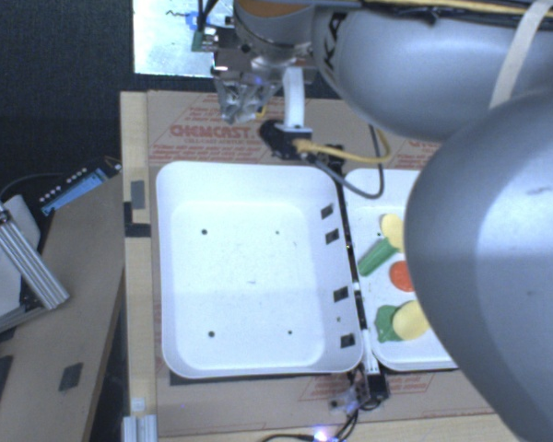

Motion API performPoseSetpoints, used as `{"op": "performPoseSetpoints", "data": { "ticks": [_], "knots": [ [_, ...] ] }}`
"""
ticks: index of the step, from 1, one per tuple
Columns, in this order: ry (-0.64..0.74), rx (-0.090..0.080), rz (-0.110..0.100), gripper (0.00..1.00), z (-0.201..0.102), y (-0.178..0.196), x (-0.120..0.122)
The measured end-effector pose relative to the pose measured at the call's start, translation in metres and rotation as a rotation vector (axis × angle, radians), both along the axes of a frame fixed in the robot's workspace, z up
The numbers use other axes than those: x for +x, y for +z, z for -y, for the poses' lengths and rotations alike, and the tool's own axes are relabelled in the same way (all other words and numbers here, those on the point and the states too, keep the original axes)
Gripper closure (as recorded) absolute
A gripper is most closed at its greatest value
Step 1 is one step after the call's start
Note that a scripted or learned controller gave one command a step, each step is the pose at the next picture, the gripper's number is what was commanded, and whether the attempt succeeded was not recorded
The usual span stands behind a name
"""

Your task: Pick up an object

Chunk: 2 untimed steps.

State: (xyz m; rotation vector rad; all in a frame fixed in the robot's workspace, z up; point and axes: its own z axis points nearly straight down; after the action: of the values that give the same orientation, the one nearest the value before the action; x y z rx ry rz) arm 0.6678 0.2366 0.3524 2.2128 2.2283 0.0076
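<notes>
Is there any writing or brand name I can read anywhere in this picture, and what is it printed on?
"CHEMCAST", in red capitals on the brown paper-covered sheet lying under the two shallow white bins.
More red print runs along that sheet's top edge and along its bottom edge below the bins: too small and blurred to read.
The blue strip with pale marks at the left: marks too small to read.
</notes>
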Motion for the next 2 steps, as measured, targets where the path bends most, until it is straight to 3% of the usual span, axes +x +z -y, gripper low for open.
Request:
{"op": "performPoseSetpoints", "data": {
  "ticks": [1, 2],
  "knots": [
    [-0.003, -0.003, -0.003, 1.0, 0.002, -0.028, 0.001],
    [-0.005, -0.005, -0.011, 1.0, 0.003, -0.137, -0.001]
  ]
}}
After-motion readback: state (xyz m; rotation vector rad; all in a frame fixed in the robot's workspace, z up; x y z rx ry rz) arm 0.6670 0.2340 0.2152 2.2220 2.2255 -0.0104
